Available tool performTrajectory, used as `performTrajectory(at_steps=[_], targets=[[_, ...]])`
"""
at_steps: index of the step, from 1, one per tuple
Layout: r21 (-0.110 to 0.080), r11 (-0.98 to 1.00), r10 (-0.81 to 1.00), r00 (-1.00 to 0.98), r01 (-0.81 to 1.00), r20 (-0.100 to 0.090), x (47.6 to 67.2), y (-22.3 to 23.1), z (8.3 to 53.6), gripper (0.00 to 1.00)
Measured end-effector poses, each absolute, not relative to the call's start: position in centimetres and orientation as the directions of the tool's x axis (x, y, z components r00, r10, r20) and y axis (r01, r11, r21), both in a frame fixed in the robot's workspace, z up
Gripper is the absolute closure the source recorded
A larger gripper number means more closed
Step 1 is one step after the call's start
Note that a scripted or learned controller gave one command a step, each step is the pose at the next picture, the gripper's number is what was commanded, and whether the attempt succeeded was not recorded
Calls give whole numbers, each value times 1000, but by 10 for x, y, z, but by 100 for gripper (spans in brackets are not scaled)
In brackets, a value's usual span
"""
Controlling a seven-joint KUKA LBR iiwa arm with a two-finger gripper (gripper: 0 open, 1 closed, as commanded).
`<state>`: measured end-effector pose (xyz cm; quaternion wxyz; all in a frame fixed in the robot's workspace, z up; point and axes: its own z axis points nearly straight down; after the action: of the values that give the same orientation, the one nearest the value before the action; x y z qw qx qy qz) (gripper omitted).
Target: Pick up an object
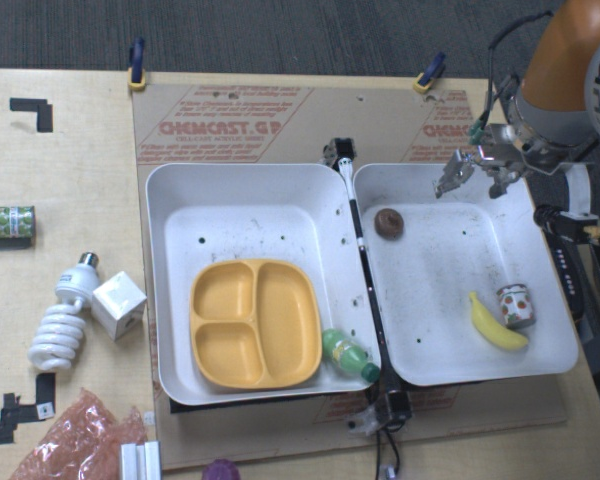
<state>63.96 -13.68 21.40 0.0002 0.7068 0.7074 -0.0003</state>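
The grey arm's two-finger gripper (477, 176) hangs over the far edge of the right white bin (432, 363), its 2 fingers spread apart with nothing between them. Of the 3 things in this bin, the small brown round object (388, 223) is nearest: it lies just to camera-left of the jaws and a little toward the camera, near the divider between the bins, and being round it offers no preferred axis for the fingers. The yellow curved banana (495, 326) lies well apart from the gripper, toward the bin's near right corner, its long axis running diagonally from upper left to lower right; a grasp there would probably need the fingers set across that line. A small white-and-red patterned can (515, 305) is touching or just beside the banana, which could crowd a grasp. The left white bin (170, 208) holds a yellow 3-compartment plastic plate (255, 323) and a green plastic bottle (348, 355), both farther off.
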Motion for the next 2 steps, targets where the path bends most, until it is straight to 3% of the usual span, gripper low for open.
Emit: performTrajectory(at_steps=[1, 2], targets=[[0, 1, 1000, -1, 1000, 0, 627, -116, 92, 0], [0, -2, 1000, 2, 1000, 0, 566, -105, 92, 0]])
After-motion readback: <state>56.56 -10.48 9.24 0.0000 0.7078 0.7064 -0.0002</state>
